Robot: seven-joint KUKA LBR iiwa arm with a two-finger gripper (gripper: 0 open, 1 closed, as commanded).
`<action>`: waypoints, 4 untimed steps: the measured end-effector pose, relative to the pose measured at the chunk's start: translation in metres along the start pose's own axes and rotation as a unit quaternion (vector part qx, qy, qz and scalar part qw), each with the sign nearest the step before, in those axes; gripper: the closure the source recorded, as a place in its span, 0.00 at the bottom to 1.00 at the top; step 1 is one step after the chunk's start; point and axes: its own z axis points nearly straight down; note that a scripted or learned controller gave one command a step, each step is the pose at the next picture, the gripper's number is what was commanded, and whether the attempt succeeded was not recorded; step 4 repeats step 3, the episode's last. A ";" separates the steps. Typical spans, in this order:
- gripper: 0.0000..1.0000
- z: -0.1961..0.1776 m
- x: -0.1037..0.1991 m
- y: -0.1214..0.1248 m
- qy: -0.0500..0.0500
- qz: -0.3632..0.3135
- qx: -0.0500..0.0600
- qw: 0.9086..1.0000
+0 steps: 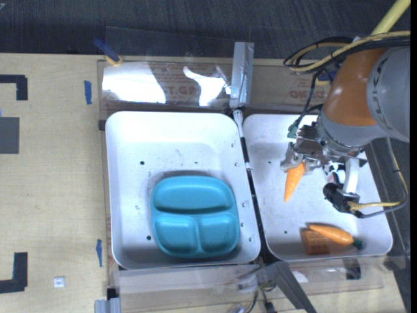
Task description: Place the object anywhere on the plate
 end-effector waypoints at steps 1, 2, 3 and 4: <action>1.00 0.000 0.073 -0.004 0.001 -0.014 -0.002 1.000; 1.00 0.017 0.112 -0.024 -0.003 0.021 -0.010 1.000; 0.00 0.024 0.121 -0.030 0.000 0.015 -0.002 1.000; 0.00 0.024 0.121 -0.030 0.000 0.015 -0.002 1.000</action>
